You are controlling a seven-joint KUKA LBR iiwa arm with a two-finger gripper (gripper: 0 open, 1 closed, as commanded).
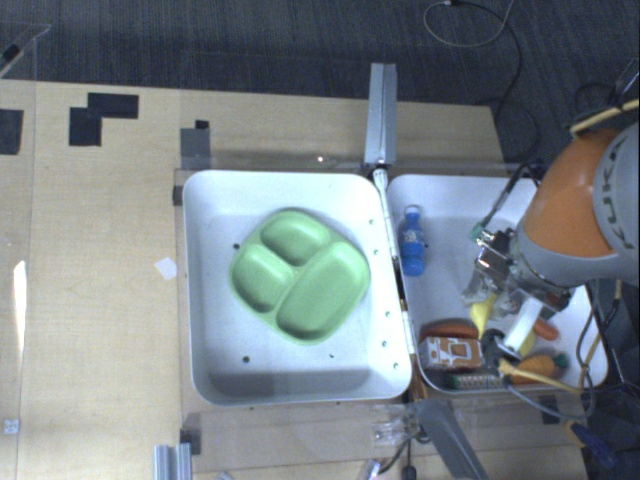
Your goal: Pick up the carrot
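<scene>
The carrot [538, 368], orange and tapered, lies near the front right corner of the right bin [450, 193]. My gripper [482, 290] hangs over the middle of that bin, up and to the left of the carrot and apart from it. Just under the gripper shows a small yellow thing [483, 316]. A short red-orange piece [547, 330] pokes out beside the wrist, and I cannot tell what it is.
A blue bottle [411, 240] lies along the right bin's left wall. A hot dog [450, 328] and a brown box [452, 352] crowd its front edge. The left bin [215, 368] holds a green divided plate [300, 274].
</scene>
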